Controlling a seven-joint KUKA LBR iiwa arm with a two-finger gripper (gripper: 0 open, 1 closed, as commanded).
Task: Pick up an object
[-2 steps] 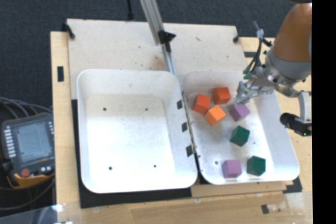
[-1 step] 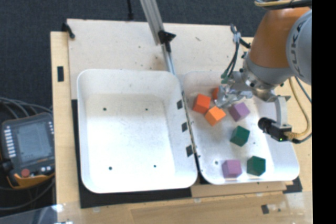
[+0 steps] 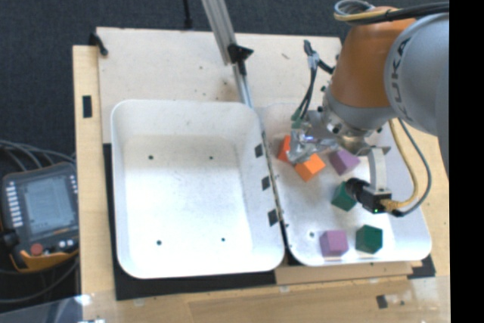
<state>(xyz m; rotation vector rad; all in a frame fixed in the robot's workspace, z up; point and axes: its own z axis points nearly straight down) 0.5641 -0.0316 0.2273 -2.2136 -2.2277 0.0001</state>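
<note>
**Gripper low over the orange blocks in the right bin**

While the arm [image 3: 378,79] reaches in over the right bin [image 3: 408,242], I see the gripper [image 3: 306,141] sitting at the bin's upper left, near the wall it shares with the left bin [image 3: 189,185]. An orange block [image 3: 310,166] lies tilted just beneath the gripper, bright orange and roughly cube-shaped; a second, redder orange piece [image 3: 283,149] sits touching it on the side toward the shared wall. From this angle I cannot tell how far apart the gripper's metal parts stand, nor whether they grip either orange piece; they look to be touching or just above the blocks.

Other blocks share the right bin: a purple block [image 3: 344,161] just beside the orange block, away from the shared wall; a dark green block [image 3: 344,197] below that; and along the bin's near edge, another purple block [image 3: 333,242] next to a second green block [image 3: 369,238]
</note>
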